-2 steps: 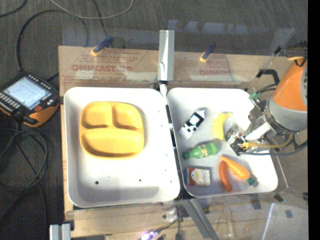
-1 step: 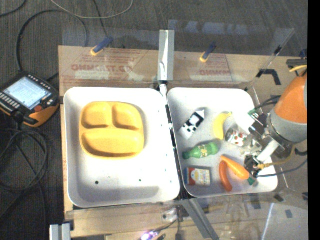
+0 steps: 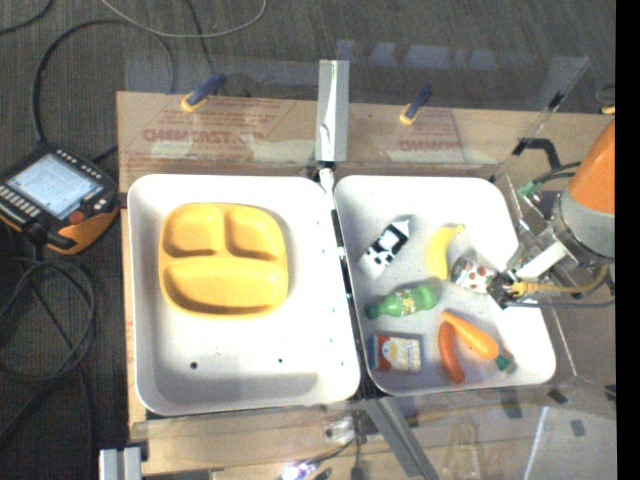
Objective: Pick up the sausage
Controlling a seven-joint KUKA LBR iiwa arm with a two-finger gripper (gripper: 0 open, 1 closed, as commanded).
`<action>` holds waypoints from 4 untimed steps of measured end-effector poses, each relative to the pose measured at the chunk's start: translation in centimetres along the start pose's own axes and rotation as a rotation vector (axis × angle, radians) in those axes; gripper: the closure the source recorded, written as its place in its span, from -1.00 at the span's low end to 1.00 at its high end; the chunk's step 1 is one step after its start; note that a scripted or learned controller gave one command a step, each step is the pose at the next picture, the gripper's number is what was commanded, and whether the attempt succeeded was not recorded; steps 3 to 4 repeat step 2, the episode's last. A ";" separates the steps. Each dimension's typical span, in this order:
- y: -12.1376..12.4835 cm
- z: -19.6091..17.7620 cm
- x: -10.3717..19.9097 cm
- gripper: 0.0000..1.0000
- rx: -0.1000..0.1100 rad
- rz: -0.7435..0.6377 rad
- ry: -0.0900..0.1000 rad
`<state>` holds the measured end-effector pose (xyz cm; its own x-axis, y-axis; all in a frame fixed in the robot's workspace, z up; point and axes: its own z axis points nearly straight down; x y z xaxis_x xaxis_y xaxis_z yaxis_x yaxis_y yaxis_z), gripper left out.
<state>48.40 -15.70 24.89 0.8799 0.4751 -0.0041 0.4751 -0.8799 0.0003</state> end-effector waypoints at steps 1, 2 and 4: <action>1.0 1.6 -0.6 1.00 0.003 0.196 -0.001; 2.7 4.1 -1.5 1.00 0.002 0.224 -0.002; 2.7 4.1 -1.5 1.00 0.002 0.224 -0.002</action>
